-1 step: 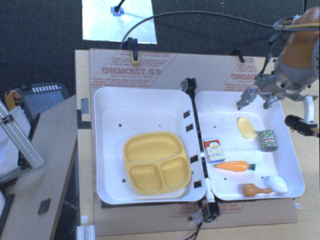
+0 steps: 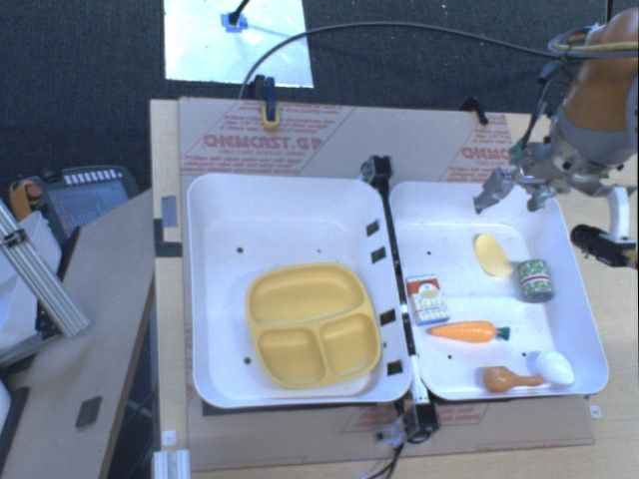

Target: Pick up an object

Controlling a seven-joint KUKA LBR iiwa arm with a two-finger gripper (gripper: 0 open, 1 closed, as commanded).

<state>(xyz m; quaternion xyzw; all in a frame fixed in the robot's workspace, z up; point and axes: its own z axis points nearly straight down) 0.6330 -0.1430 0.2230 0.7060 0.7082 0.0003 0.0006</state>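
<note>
The right bin (image 2: 454,223) holds several small items: a pale yellow oval piece (image 2: 492,254), a green-labelled can (image 2: 535,280), a small red and white box (image 2: 427,299), an orange carrot (image 2: 467,332), a brown drumstick-shaped piece (image 2: 504,377) and a white egg (image 2: 554,367). My gripper (image 2: 517,191) hangs above the far right part of that bin, its two grey fingers spread apart, with nothing between them. It sits up and to the right of the yellow oval piece.
The left bin (image 2: 220,228) carries a yellow divided tray (image 2: 312,322). A black divider (image 2: 391,267) runs between the bins. Cardboard lies under both bins. A cable arcs over the back. A grey control pendant (image 2: 85,200) rests at left.
</note>
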